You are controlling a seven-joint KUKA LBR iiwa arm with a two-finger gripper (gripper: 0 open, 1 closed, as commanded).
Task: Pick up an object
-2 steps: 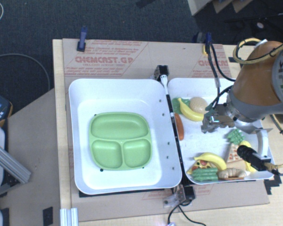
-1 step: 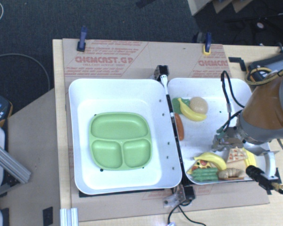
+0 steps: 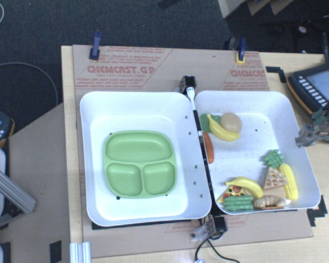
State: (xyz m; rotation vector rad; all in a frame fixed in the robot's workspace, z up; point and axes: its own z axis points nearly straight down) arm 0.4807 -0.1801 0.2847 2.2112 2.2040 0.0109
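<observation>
The right bin (image 3: pixel 252 147) holds toy food. A yellow banana (image 3: pixel 222 129) lies against a beige round piece (image 3: pixel 231 122) near the bin's top left, and a red-orange carrot (image 3: pixel 209 147) lies along the left wall. At the front right are a second banana (image 3: pixel 247 186), a pizza slice (image 3: pixel 273 178), a corn cob (image 3: pixel 289 181), a green leafy piece (image 3: pixel 273 158), a green pod (image 3: pixel 238 203) and a tan piece (image 3: pixel 267 203). My gripper (image 3: pixel 309 134) shows as a grey shape at the bin's right rim, apart from all the food.
The left bin (image 3: pixel 93 147) holds a green three-part plate (image 3: pixel 140 163). A black divider with a clamp (image 3: pixel 188 84) runs between the bins. A handheld pendant (image 3: pixel 312 89) lies on the bench at the far right. Blue clips (image 3: pixel 95 45) pin the board at the back.
</observation>
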